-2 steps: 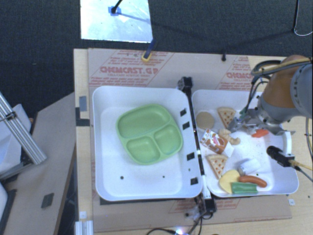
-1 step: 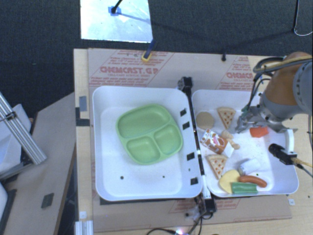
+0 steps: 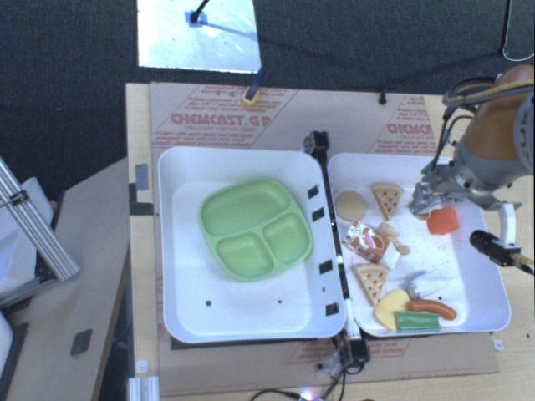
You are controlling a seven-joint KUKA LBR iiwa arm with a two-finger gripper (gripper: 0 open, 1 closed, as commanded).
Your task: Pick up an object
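The gripper (image 3: 424,197) hangs low over the far right part of the right bin (image 3: 498,309), whether clenched or released I cannot tell, with the orange block (image 3: 442,220) just beside it on its near right, apparently the closest thing to pick.

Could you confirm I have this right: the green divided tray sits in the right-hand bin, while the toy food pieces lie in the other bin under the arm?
Not quite. The camera view shows the green divided tray in the left-hand bin. The toy food pieces do lie in the other bin, under the arm.
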